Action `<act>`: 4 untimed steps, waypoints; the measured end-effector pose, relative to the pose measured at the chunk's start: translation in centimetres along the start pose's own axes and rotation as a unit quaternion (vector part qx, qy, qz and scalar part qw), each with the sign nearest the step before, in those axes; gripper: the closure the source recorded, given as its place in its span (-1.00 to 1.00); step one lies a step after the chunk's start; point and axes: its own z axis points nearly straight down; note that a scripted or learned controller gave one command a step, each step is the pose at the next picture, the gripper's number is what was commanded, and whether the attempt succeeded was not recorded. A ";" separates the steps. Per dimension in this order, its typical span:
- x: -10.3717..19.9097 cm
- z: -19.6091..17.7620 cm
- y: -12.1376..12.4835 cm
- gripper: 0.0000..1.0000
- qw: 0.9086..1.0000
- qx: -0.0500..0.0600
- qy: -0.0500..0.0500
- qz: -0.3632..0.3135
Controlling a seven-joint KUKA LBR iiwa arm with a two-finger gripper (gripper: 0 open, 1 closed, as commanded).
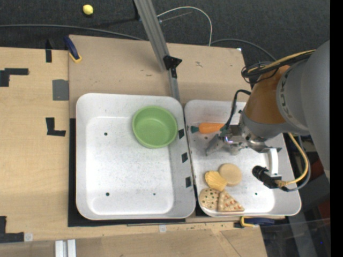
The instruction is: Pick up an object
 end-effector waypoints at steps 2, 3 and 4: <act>-0.1 -7.6 0.1 1.00 1.000 -0.006 -0.001 0.000; -0.5 -12.7 1.0 1.00 1.000 -0.006 -0.001 0.000; -0.5 -14.0 1.1 1.00 1.000 -0.004 0.000 0.000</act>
